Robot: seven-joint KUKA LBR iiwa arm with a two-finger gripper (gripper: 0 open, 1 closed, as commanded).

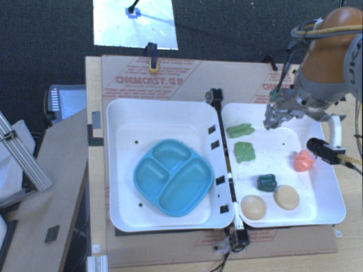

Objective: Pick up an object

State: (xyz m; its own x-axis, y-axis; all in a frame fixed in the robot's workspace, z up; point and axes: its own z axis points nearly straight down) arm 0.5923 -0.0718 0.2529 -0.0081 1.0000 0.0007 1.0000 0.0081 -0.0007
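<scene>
The right bin [323, 208] holds several small items: a long green piece [240, 130] at the back left, a green leafy piece [244, 151] below it, a dark green pepper [266, 182], a pink-orange item [303, 161], and two tan rolls [253, 207] [287, 197] near the front. My gripper [273, 121] hangs above the back of this bin, just right of the long green piece, with nothing visible between its fingers. Its finger spacing is too small to read.
The left bin [122, 152] holds a blue divided plate [172, 176]. A black clip strip [222, 152] runs along the seam between the bins. Cardboard [170, 78] lies under both bins, and a grey mat [135, 15] sits behind.
</scene>
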